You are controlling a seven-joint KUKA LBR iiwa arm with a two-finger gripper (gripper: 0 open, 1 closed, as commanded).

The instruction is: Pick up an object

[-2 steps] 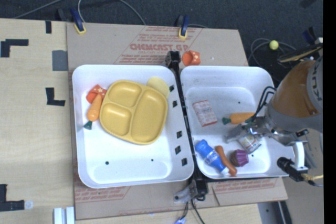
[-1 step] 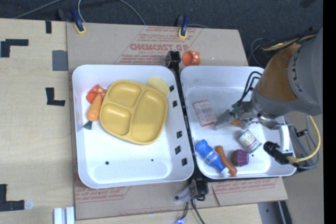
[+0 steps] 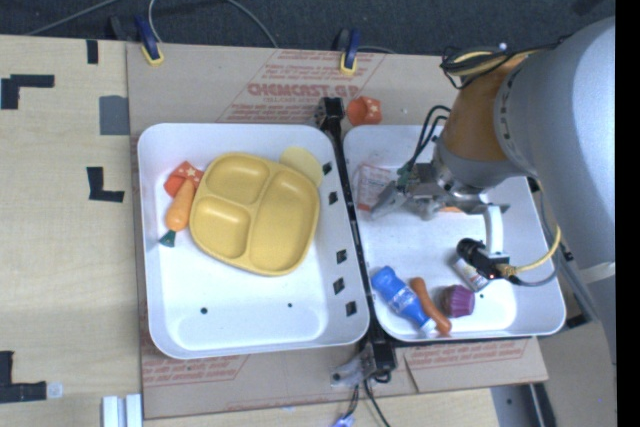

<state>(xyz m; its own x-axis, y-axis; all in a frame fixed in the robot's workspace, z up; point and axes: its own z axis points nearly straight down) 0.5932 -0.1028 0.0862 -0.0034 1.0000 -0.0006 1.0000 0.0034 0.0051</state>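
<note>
A clear wrapper (image 3: 374, 183) lay crumpled in the upper left corner of the right bin (image 3: 530, 320), hard against the divider, and it was the object nearest your gripper (image 3: 392, 200), whose grey fingers reached toward it from the right at mid-frame. The fingertips sat just beside the wrapper's lower edge, possibly touching it; nothing was seen between them, so you could not have called it held. Whether they stood apart or together could not be told from this slanted view, as wrist and cabling crowded the spot.

Lower in the same bin, near the bottom edge, lay a blue bottle (image 3: 398, 293), a small carrot (image 3: 432, 306) just beside it, and a purple piece (image 3: 459, 300) to their right, all well apart from the gripper. The left bin (image 3: 235, 330) held a yellow tray (image 3: 255, 212), tilted across its upper half, with a second carrot (image 3: 179, 208) and a red piece (image 3: 184, 177) at the tray's left side.

By the look of it, you were at the approach or closing step, with the lift not yet made. The next move likely called for a firm close on the thin wrapper, then a straight rise clear of the divider; such crinkly film could easily slip out.
</note>
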